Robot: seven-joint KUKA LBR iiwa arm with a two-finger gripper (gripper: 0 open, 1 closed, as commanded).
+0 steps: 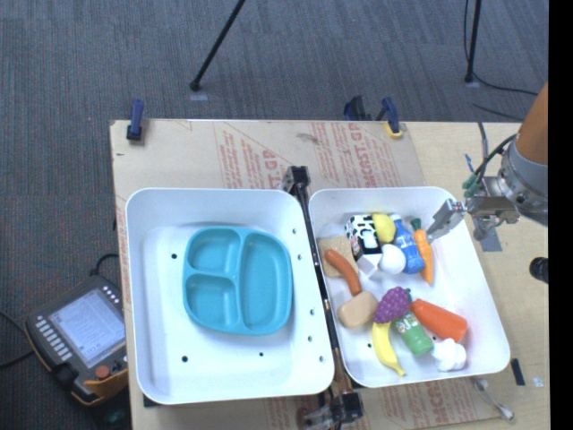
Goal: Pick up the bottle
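The bench (233, 146) is taken up mostly by two white bins, pretty much touching along the middle. The left bin (152, 240) is filled by a blue tray (238, 280), with bare floor left around it. The right bin (479, 316) is crowded in the middle; some room is left along its right wall. The arm (537, 164) is seen reaching in over the top-right rim, gripper (466, 215) spread wide with nothing held. The bottle (412, 332) is found low in the right bin, between banana (385, 346) and carrot (440, 319).
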